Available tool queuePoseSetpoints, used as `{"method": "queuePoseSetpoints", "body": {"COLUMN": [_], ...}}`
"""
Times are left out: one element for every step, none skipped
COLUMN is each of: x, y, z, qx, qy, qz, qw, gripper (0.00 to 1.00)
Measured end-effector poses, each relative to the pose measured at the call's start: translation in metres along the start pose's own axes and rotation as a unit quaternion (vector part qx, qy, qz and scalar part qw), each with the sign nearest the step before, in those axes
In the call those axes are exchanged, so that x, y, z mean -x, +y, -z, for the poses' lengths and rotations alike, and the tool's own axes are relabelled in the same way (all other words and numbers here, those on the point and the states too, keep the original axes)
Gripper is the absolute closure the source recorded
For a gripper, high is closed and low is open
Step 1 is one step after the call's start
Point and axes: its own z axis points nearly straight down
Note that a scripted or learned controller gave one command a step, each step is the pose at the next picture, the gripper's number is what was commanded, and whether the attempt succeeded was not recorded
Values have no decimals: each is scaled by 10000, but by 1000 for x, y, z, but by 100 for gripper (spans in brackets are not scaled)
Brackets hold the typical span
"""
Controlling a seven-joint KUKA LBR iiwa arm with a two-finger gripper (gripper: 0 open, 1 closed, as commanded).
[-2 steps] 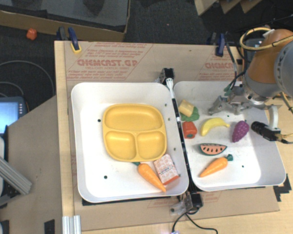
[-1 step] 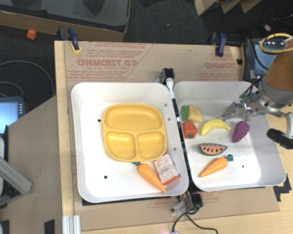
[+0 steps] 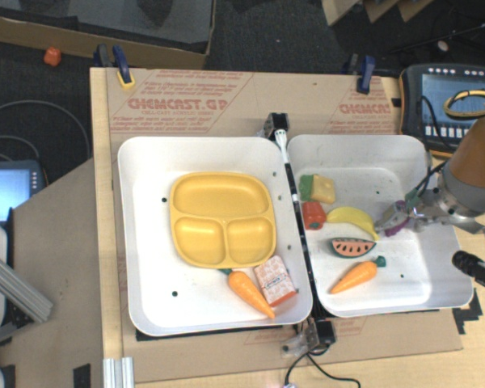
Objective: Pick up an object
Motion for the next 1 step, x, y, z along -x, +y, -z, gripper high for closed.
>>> {"method": "queuePoseSetpoints", "body": {"x": [2], "y": [2], "z": [10], "qx": [18], "qy": [-37], "qz": [-4], "qw": [10000], "gripper": [100]}}
